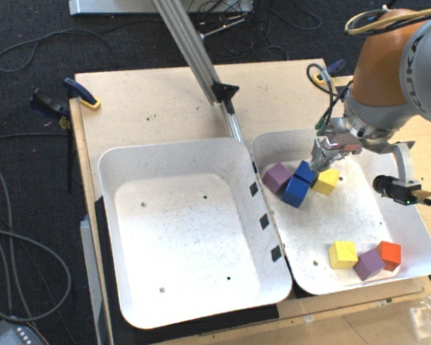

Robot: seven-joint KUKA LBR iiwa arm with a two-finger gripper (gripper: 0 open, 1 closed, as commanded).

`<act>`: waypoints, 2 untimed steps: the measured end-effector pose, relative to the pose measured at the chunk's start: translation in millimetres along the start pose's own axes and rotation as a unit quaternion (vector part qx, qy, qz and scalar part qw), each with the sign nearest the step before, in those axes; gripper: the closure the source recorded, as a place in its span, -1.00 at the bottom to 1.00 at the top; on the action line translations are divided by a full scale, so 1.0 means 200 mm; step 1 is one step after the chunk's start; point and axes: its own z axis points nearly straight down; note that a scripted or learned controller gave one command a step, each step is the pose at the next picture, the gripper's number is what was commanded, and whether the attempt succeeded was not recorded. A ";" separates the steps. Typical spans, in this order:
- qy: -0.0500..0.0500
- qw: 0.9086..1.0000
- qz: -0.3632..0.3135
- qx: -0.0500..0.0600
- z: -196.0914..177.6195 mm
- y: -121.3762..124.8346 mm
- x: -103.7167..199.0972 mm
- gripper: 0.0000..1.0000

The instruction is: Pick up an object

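Observation:
In the right bin (409, 240), near its far side, a purple block (275, 176), two blue blocks (299, 184) and a small yellow block (326, 183) lie packed together. My gripper (323, 157) hangs just above the blue and yellow blocks, its fingers pointing down towards them. At the bin's near side sit a yellow block (342, 254), a purple block (368, 263) and an orange block (391, 253), close to one another.
The left bin (122, 171) stands beside the right one, sharing a middle wall with black tabs. A slanted metal rail (189, 39) reaches down to the bins' far edge. Clamps (79, 94) and cables lie at the bench's far left.

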 end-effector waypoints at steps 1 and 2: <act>0.000 1.000 -0.001 -0.001 -0.27 0.01 0.00 1.00; 0.002 1.000 -0.004 0.004 -0.21 -0.02 0.25 1.00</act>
